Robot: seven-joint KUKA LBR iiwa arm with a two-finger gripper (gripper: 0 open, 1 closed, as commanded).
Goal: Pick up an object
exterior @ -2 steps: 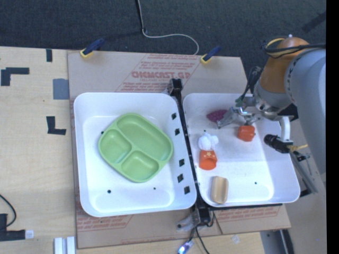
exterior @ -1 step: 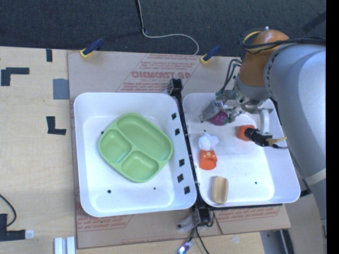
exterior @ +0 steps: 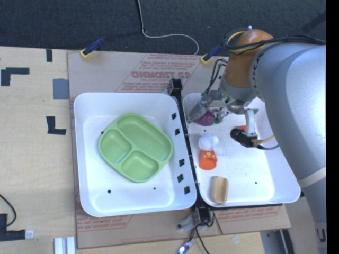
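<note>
In the right bin (exterior: 275, 187), a purple object (exterior: 205, 119) lies at the far left corner. My gripper (exterior: 203, 111) hangs directly over it, low in the bin and touching or nearly touching its top; the gripper body hides part of it. Nearer the camera, a small white object (exterior: 207, 141) comes first, then an orange object (exterior: 207, 160), and a tan object (exterior: 219, 189) lies near the front wall. The left bin (exterior: 87, 194) holds a green divided plate (exterior: 135, 147).
A divider with black clips (exterior: 181, 142) separates the two bins, close to the left of my gripper. The arm's grey body covers the right side of the right bin. Cardboard (exterior: 153, 73) lies under the bins, and a cable (exterior: 159, 33) runs behind them.
</note>
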